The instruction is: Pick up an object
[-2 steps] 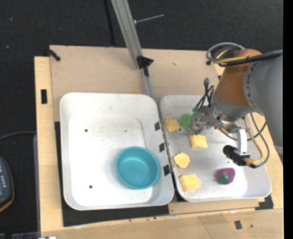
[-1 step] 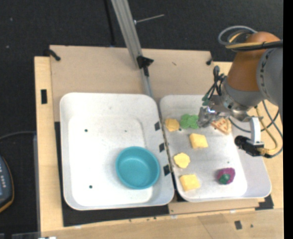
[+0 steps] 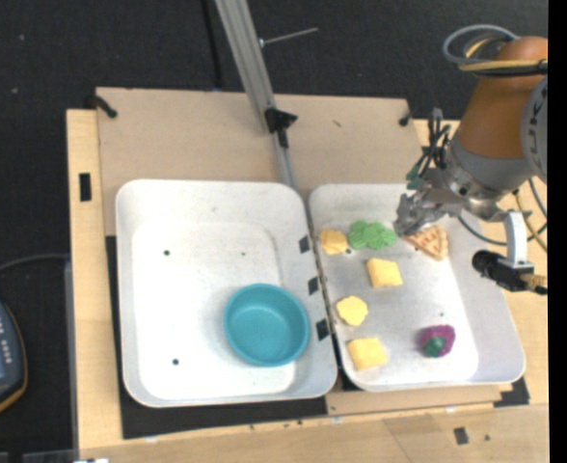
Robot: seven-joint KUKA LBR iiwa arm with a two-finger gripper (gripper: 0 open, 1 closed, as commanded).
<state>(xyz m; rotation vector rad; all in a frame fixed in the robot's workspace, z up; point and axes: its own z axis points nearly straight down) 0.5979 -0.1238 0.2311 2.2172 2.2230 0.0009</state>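
Camera view: gripper [image 3: 418, 216] low at upper right of right bin [image 3: 491, 355]; jaw state unclear, can't tell. Just beside: orange wedge [image 3: 430, 244], green leafy piece [image 3: 371, 235]. 2 targets crowd the tip. Risk: it nudges one aside or pinches both, then slips.

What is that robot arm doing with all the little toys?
The robot arm is reaching in from the right, over the right bin. Its gripper is down near the far side of that bin, close to a green toy and an orange wedge-shaped toy. I cannot tell if it has grabbed anything. Four yellow pieces and a purple toy also lie in that bin. The left bin holds a blue bowl.
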